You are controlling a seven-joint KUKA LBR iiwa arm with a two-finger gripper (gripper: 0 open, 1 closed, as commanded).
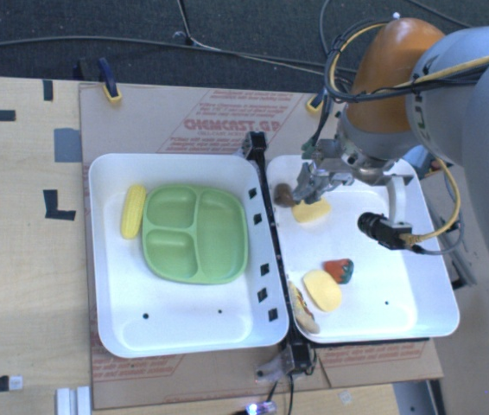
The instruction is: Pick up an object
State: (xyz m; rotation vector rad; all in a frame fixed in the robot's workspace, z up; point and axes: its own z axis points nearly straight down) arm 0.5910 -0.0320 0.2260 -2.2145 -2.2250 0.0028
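Observation:
My gripper (308, 190) hangs over the back left part of the right bin (400, 314), fingers pointing down. Right under its tips lies a pale yellow piece (312, 213), with a small brown object (283, 195) just to the left against the divider. From this angle I cannot make out whether the fingers touch or hold either item. Nearer the front of the same bin sit a red object with a green end (339, 271), a yellow rounded piece (322, 290) and a tan item (302, 309) at the left wall.
The left bin (115, 318) holds a green divided plate (196, 233) and a yellow corn cob (132, 212) beside it. A black divider strip (266, 232) runs between the bins. Cables and a black connector (383, 229) hang from the wrist over the right bin.

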